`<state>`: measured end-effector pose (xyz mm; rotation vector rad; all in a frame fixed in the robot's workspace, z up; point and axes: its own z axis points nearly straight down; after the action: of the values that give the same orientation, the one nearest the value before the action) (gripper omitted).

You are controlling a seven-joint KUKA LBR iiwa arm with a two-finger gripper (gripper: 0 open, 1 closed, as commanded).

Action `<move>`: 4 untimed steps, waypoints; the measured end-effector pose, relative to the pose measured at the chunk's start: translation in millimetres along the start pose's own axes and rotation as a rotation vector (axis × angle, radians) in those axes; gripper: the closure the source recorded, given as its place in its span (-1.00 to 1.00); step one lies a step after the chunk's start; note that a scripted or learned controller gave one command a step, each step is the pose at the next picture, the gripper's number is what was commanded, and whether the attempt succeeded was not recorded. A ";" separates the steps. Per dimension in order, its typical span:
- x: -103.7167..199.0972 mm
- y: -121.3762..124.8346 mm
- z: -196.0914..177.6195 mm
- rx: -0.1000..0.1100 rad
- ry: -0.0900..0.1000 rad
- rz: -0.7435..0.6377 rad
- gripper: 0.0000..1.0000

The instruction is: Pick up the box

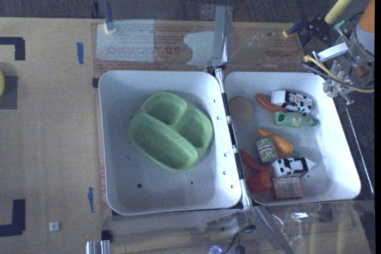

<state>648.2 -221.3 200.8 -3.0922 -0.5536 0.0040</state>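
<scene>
Meanwhile, the end effector (pixel 340 81) hung over the right bin's (pixel 348 154) far right corner, its grip state impossible to tell, while the box (pixel 288 187) lay well apart at that bin's near edge, long axis along that edge.

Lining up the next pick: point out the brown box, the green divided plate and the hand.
brown box (pixel 288 187), camera view, middle of its top face.
green divided plate (pixel 171 129), camera view, ridge between its compartments.
hand (pixel 334 90), camera view, fingertip end.
</scene>
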 end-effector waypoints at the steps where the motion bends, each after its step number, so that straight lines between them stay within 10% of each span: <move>1: -58.7 -21.9 108.9 0.003 0.003 -0.005 1.00; 2: -58.5 -26.6 116.2 0.011 0.004 -0.123 1.00; 3: -12.8 -4.2 -36.1 0.001 0.000 0.149 1.00; 4: -39.4 -14.0 103.4 0.002 0.001 0.142 1.00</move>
<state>606.2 -221.9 97.5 -3.1216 -0.3320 0.0037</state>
